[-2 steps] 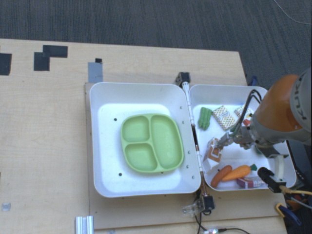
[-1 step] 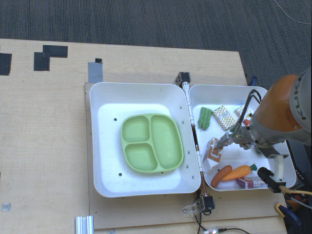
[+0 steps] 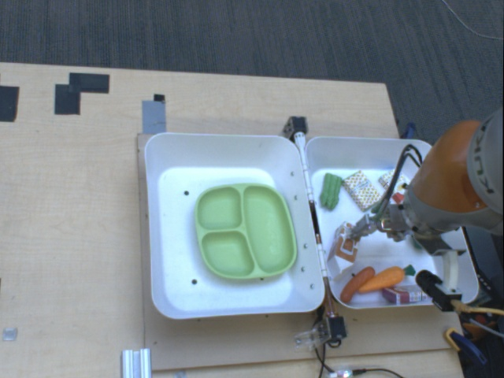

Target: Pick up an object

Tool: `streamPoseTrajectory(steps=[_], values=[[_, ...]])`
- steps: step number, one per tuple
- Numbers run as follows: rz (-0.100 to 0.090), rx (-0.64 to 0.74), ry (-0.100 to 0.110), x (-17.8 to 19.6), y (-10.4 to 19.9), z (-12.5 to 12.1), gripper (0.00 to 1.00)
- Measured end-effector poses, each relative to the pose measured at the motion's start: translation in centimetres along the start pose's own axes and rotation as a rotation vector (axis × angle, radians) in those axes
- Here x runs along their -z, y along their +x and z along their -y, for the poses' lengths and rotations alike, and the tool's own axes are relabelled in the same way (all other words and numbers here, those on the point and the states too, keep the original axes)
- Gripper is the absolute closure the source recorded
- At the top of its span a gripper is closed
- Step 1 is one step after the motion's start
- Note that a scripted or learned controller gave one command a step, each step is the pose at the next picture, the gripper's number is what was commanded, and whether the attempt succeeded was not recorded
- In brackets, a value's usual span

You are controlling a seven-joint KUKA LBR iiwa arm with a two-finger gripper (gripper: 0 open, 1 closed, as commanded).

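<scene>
On the pale worktop [image 3: 79, 211], the claw [image 3: 346, 241] hangs low in the right bin [image 3: 358, 150], its grip unreadable; it should settle squarely over the small brown object [image 3: 344, 248] before closing.

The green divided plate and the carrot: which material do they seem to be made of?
The green divided plate looks like moulded plastic: uniform pale colour, soft sheen, rounded compartment walls. The carrot is probably a toy, of plastic or perhaps rubber: smooth, evenly orange, though too small to be sure.
</scene>
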State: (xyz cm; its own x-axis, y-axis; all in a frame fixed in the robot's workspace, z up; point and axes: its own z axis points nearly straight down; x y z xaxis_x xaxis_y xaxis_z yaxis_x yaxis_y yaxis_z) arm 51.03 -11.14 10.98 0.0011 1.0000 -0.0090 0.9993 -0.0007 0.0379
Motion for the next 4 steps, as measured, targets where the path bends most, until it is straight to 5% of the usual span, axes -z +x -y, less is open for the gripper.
streamPoseTrajectory(steps=[4], values=[[0.0, 0.0, 0.002, -0.01, 0.07, 0.01, 0.0]])
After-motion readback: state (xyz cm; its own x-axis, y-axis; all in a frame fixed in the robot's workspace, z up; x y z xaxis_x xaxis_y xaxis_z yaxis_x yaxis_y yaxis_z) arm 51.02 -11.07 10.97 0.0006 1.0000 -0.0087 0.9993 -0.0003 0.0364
